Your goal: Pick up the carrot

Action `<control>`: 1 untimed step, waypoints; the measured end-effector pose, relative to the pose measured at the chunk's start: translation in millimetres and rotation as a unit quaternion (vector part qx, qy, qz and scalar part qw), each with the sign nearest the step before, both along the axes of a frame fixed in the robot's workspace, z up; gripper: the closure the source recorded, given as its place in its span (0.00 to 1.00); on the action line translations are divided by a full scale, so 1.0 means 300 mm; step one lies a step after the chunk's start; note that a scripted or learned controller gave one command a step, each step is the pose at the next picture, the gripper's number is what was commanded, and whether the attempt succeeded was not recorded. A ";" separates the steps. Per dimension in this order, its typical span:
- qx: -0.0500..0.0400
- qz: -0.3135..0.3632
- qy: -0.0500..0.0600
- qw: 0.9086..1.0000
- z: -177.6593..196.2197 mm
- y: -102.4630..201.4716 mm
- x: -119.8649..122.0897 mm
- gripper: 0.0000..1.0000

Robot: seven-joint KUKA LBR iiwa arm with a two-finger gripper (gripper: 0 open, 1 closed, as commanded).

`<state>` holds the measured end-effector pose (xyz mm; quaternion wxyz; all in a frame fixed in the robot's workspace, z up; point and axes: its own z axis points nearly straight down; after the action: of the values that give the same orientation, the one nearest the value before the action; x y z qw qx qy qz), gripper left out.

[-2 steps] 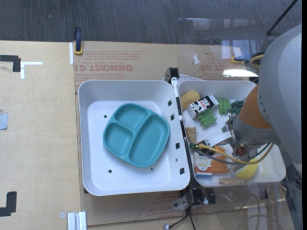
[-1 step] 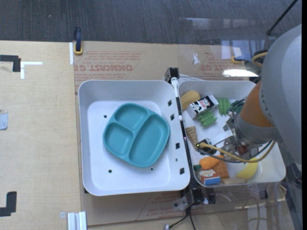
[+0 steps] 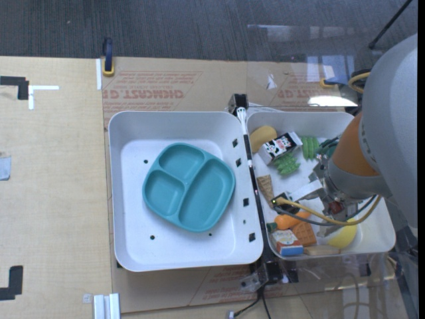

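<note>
Over the right bin (image 3: 372, 244), toward its 4 o'clock side, the gripper (image 3: 324, 201) is hanging low among the clutter, with the grey arm (image 3: 392, 125) and its orange band (image 3: 348, 155) rising behind it toward 2 o'clock. Whether the pincer is open or closed, or gripping anything, I cannot tell, since the wrist is covering it. The carrot (image 3: 287, 222) is lying on the bin floor toward 7 o'clock, near the gripper at its 8 o'clock, just beside an orange box (image 3: 303, 234). A small blue-and-white carton (image 3: 290, 248) is sitting at the box's 7 o'clock, and a yellow fruit (image 3: 342, 236) is lying at the gripper's 5 o'clock. Toward the bin's 11 o'clock a black-and-white carton (image 3: 279, 145) is lying beside green vegetables (image 3: 288, 164). The left bin (image 3: 126, 244) is holding a teal divided plate (image 3: 189, 186) — it is sitting at the middle.
</note>
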<state>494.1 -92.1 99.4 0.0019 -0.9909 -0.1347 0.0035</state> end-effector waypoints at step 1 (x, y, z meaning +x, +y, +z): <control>0.001 -0.031 -0.002 1.000 -0.026 -0.011 -0.054 0.00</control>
<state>478.0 -95.4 91.5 0.0024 -0.9946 -0.1034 0.0016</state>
